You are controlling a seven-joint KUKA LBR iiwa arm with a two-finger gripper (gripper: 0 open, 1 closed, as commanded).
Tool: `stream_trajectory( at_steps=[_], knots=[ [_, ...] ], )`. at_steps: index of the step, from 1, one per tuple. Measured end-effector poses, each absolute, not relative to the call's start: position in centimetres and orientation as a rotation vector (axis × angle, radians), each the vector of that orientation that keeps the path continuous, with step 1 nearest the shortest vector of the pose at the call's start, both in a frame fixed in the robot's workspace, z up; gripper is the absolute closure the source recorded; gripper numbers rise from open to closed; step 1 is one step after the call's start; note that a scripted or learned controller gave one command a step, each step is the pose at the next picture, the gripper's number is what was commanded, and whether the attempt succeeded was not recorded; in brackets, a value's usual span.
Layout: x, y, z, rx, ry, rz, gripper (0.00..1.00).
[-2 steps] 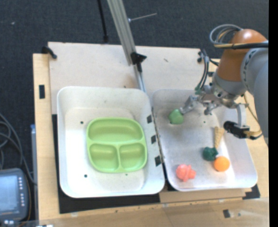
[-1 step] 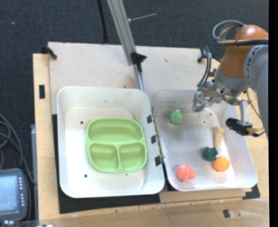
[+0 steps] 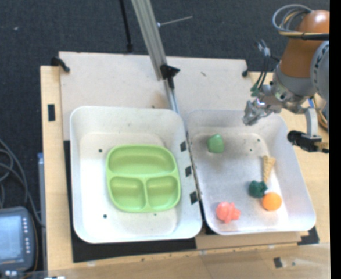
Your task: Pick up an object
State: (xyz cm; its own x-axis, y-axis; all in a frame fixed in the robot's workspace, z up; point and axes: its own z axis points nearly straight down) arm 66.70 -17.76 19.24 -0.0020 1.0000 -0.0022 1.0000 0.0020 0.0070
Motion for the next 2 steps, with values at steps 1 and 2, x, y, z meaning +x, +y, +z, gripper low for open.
stream_trajectory(
  at_steps=[1, 2],
  knots=[
    [67.0, -18.6, 24.0, 2.215, 2.218, 0.005, 1.0],
    [67.1, -18.7, 29.5, 2.212, 2.22, 0.006, 1.0]
  ],
)
